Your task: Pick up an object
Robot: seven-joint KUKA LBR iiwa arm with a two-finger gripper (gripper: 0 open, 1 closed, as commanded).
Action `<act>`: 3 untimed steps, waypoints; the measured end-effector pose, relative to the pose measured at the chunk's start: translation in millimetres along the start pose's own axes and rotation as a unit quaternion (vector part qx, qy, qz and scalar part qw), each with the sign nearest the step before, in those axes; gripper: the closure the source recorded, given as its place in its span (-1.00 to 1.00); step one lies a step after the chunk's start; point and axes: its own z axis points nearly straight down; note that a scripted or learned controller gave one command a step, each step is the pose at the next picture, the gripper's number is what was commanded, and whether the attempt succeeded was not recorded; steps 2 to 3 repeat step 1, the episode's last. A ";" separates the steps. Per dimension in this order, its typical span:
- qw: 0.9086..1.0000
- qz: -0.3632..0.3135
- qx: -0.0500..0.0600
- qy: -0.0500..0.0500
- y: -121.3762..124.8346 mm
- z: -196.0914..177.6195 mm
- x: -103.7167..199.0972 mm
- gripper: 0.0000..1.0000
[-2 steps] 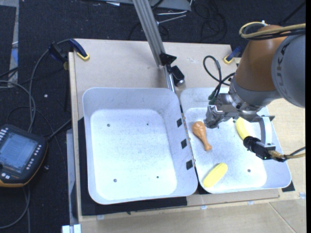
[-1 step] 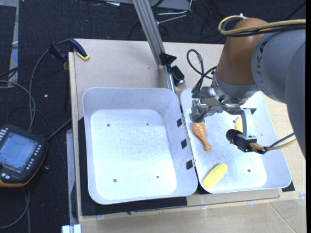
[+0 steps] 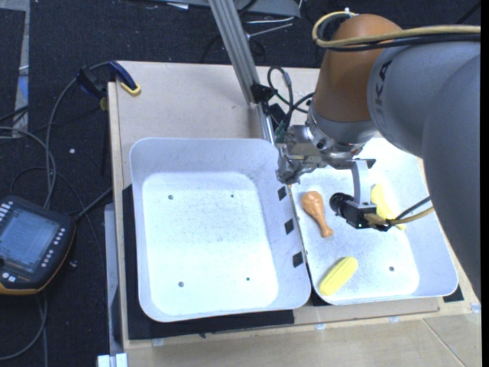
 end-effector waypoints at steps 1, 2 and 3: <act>1.000 0.000 0.000 0.000 15.8 -2.0 39.7 1.00; 1.000 0.000 0.000 0.000 15.8 -2.0 39.7 1.00; 1.000 0.000 0.000 0.000 15.8 -2.0 39.7 1.00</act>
